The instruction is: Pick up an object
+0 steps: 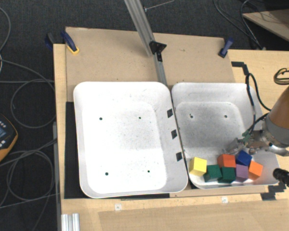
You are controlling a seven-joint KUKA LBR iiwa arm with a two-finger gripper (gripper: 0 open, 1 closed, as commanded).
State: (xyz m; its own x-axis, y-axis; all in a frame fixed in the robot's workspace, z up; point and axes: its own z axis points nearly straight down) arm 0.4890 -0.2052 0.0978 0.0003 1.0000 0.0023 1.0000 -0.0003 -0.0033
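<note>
The claw (244,142) hangs low over the near right part of the right bin (207,97), just above the heap of blocks; whether it is spread or pressed together cannot be told. Right beneath it lie a blue block (244,157) and a red block (227,160), with an orange block (256,168), a purple block (242,171), two green blocks (220,173) and a yellow block (198,165) crowded along the near wall. The left bin (120,138) lies just beside, to the left.
</note>
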